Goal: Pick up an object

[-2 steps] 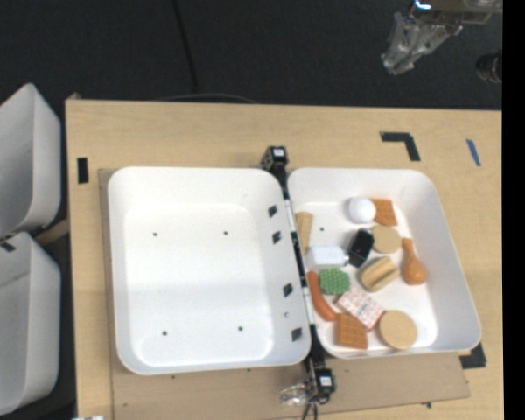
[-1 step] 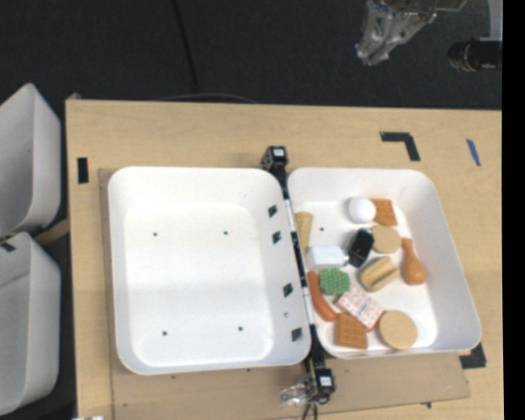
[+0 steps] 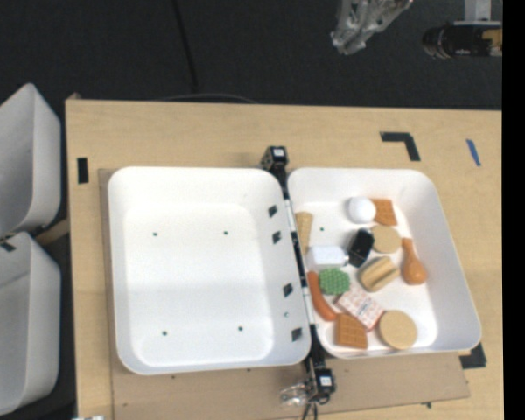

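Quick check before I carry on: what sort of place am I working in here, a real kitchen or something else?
Probably a robot lab test bench, not a kitchen. Two shallow white bins sit side by side on a plywood bench with tape markers, and the right bin holds toy food such as a waffle and a hot dog bun.

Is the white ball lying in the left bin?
No. The white ball lies in the right bin, near its far side beside an orange waffle piece.
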Robot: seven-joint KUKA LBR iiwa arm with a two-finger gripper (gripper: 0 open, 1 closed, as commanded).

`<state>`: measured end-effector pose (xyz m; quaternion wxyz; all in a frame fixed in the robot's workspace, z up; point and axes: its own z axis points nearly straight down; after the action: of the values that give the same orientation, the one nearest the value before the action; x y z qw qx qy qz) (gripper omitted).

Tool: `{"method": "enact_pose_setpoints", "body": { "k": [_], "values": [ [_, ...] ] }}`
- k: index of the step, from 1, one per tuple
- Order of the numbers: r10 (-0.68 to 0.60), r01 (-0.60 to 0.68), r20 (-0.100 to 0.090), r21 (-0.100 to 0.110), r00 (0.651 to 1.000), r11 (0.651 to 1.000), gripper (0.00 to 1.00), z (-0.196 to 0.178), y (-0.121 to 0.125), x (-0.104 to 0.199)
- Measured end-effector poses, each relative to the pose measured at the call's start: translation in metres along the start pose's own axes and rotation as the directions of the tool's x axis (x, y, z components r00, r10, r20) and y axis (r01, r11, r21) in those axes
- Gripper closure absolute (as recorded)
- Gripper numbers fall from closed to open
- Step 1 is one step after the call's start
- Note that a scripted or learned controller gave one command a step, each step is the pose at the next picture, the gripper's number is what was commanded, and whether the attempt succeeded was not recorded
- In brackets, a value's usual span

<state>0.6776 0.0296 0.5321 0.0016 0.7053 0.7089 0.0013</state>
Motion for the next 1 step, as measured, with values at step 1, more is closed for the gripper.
{"method": "enact_pose_setpoints", "body": {
  "k": [1],
  "values": [
    [0.0, 0.0, 0.0, 0.001, 1.0, 1.0, 1.0, -0.0198, -0.0065, 0.0482]
  ]
}}
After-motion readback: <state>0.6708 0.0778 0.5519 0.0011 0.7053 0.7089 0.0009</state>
